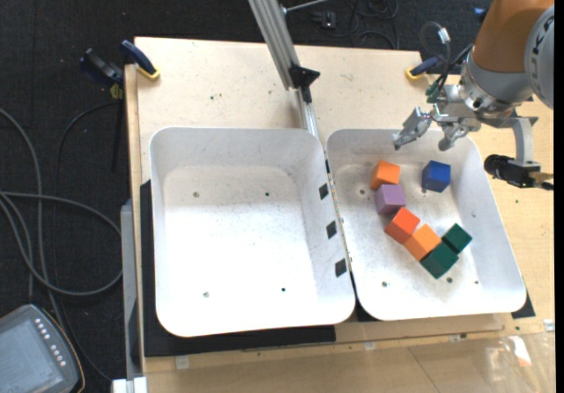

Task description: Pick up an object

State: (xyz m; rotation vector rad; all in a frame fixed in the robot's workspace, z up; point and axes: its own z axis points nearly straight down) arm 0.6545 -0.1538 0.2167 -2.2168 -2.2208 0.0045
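Since its fingers are spread with nothing between them, the two-finger gripper (429, 130) hangs over the right white bin's (507, 281) far edge, just beyond the small blue cube (435, 176), probably lining up a grasp.

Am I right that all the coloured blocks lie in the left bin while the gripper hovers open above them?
Not quite: the camera view shows the blocks, such as the blue block and purple block, in the right bin, not the left bin. The gripper does hover open above them.
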